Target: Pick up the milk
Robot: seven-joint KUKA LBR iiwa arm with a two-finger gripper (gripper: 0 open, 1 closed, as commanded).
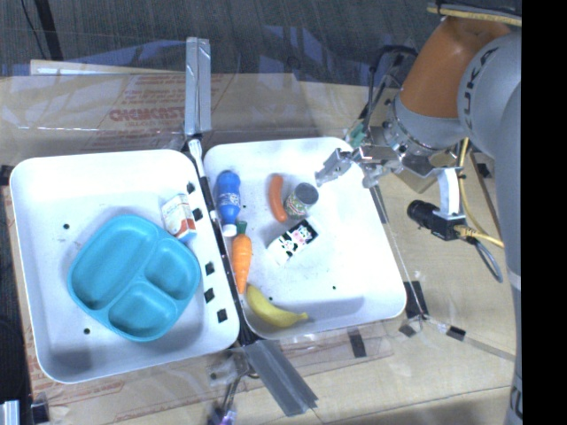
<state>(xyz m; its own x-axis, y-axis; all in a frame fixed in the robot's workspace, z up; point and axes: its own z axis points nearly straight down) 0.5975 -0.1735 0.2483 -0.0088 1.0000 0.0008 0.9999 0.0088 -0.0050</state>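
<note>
The milk point(294, 240) is a small carton with black and white cow patches. It lies on its side near the middle of the right bin point(381, 273), just below a can point(301, 199). My gripper point(352, 170) hangs over the far right part of that bin, up and to the right of the milk and well apart from it. Its two fingers point(331, 167) are spread open with nothing between them.
The right bin also holds a blue bottle point(228, 193), a sausage point(277, 197), a carrot point(240, 257) and a banana point(272, 308). The left bin point(53, 326) holds a blue divided plate point(133, 277) and a small white and red carton point(179, 215).
</note>
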